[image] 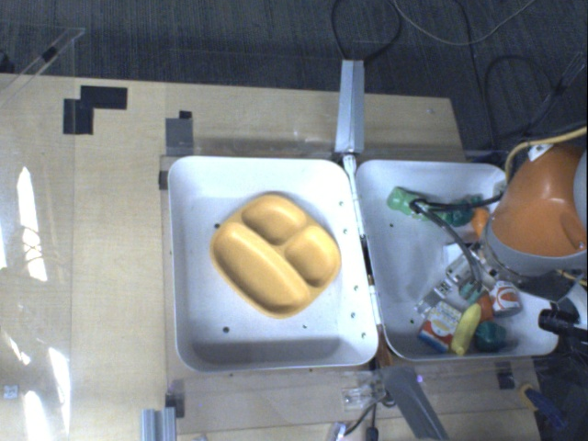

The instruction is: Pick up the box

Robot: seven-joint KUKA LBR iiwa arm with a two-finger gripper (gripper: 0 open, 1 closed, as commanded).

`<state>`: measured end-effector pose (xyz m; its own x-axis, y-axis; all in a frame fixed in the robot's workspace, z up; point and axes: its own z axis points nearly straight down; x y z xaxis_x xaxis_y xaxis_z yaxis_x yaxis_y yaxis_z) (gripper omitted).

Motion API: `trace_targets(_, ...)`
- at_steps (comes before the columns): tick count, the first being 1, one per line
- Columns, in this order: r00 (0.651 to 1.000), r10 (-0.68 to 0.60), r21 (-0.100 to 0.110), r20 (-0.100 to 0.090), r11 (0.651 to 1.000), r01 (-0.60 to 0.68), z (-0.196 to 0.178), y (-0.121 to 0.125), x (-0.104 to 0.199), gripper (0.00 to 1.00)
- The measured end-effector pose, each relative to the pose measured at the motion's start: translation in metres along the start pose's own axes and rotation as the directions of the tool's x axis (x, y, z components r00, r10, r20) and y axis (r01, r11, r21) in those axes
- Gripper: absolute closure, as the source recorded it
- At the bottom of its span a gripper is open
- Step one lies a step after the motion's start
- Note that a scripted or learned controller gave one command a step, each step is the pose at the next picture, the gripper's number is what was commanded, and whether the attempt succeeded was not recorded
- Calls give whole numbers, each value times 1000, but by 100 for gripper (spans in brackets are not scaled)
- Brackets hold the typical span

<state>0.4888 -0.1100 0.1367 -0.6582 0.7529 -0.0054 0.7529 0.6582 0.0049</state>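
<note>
In the left shallow white bin (184,246) sits a big lumpy yellow bread-like lump (276,254) — not what we're after. Moving right, the right shallow white bin (390,274) has the clutter: a small white, orange and blue carton box (439,325) lying flat near the front wall, touching a yellow banana-shaped toy (466,328). The grey-and-orange arm (542,214) hangs over that corner — claw state, can't tell. Box isn't lifted, so the pick looks undone.
</note>
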Motion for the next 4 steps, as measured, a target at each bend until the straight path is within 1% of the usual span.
trace_targets(1, 996, 85, 1, -1, 996, -85, 30, -15, -17, 0)
trace_targets(2, 993, 116, -1, 2, 993, -116, -69, -12, -14, 0)
trace_targets(3, 978, 207, 3, -3, 978, -207, 2, 9, 12, 0)
trace_targets(4, 948, 318, -3, 0, 948, -318, 48, 13, 14, 0)
